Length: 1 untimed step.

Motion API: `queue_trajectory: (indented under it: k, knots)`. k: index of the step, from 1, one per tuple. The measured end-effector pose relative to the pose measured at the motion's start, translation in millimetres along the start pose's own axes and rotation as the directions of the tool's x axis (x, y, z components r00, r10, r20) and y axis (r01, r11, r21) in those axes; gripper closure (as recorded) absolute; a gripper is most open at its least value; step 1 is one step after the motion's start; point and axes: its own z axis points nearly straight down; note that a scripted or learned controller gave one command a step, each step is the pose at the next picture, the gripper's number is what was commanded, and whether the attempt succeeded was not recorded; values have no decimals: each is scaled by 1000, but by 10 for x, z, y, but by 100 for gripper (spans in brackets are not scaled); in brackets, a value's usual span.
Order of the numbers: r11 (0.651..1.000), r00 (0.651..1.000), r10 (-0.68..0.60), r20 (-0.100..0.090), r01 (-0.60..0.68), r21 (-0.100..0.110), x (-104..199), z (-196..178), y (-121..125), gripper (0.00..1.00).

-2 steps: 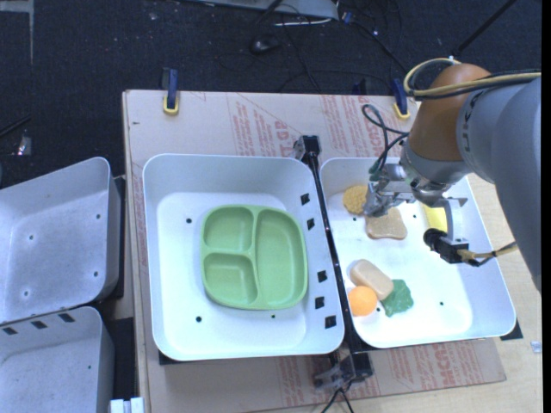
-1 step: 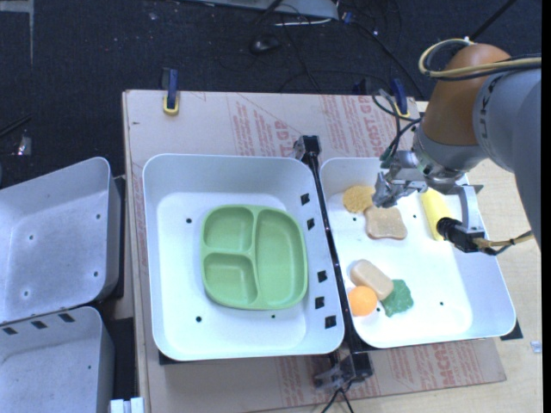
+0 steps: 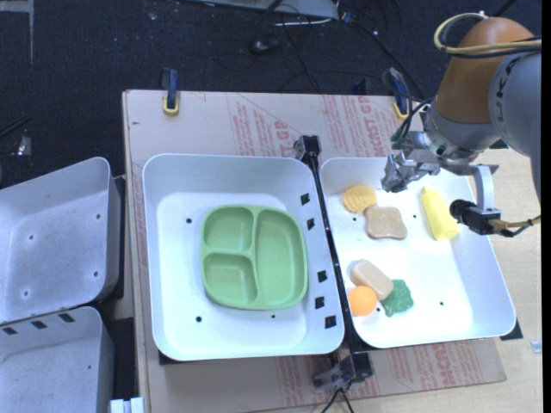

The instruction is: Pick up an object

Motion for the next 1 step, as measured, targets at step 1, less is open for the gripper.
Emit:
queue_trajectory:
  k: [1]
  knots:
    - [1000, 1000, 0, 0, 0, -1, -2, -311, 9, 100]
